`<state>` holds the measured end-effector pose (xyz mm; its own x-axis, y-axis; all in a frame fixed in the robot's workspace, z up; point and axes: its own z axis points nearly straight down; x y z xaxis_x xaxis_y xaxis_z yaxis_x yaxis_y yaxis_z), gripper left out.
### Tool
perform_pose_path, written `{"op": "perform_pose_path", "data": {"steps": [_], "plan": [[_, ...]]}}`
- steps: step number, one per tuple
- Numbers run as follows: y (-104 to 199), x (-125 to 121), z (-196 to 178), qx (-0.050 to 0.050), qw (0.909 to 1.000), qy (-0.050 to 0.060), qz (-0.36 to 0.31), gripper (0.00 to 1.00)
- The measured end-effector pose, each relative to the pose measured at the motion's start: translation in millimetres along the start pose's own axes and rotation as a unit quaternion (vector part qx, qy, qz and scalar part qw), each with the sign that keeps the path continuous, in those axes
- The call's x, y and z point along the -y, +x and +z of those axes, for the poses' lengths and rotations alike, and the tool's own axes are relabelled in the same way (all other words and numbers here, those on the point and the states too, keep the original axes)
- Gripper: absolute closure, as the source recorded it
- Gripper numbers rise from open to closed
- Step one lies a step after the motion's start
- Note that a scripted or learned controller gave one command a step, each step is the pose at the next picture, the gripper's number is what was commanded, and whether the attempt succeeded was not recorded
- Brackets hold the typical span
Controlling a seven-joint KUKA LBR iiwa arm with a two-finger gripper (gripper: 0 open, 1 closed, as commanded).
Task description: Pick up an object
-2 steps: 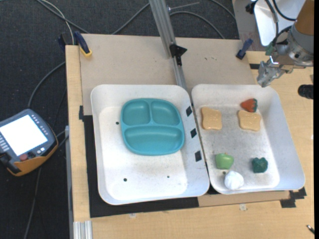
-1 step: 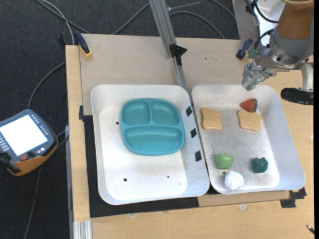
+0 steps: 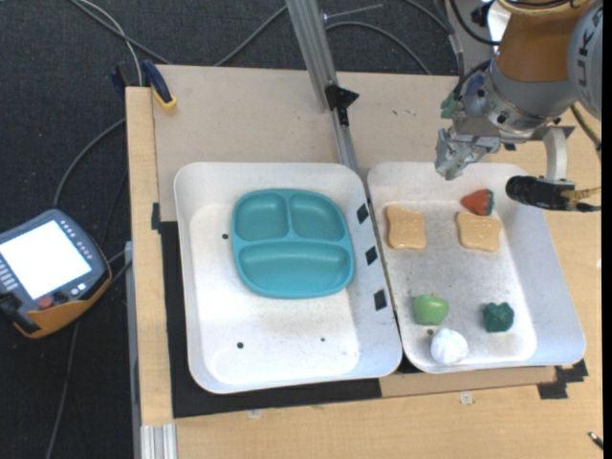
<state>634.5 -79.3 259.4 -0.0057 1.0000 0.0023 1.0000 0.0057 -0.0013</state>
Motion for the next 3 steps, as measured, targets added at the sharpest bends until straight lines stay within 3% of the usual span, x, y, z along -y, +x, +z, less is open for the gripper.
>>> {"op": "perform_pose_path", "data": {"steps": [1, 3], "plan": [[51.6, 4.8, 12.6, 0.000, 1.0000, 0.001, 0.000, 1.00], [161.7, 39.9, 18.9, 0.000, 1.0000, 0.001, 0.000, 1.00]]}}
